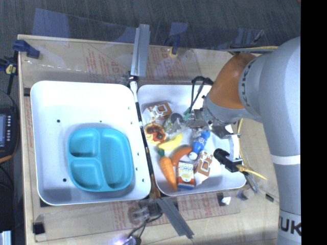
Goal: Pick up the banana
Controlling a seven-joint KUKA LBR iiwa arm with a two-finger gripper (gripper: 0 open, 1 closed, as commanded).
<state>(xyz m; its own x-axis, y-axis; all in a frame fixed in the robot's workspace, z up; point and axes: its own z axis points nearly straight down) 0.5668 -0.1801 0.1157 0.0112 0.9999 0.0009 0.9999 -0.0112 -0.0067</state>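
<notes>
Where the dark carpeted floor [153, 4] frames it on the far side, the surface [76, 60] is a pale wooden board printed with faint reddish markings, carrying two shallow white bins side by side with a grey metal bar [139, 50] standing up at the seam between them. The left bin [46, 106] holds a turquoise divided tray [100, 157] lying flat toward its near half. The right bin [168, 93] is crowded: the banana [171, 144] lies near the bin's middle, tilted, with a carrot [167, 171] just beside it on the near side, a small juice carton [185, 174] touching the carrot's right, a brown snack packet [158, 110] toward the far left corner, and a blue bottle [199, 140] just right of the banana. The grey arm [276, 96] reaches in from the right, its orange band [227, 88] sitting above the wrist, and bends down over the far right part of that bin. The pincer [191, 119] hangs among the clutter just beyond and to the right of the banana, near the blue bottle; whether it is spread or closed cannot be told, and nothing can be seen in its grasp. Dark cables [200, 88] loop up beside the wrist.
</notes>
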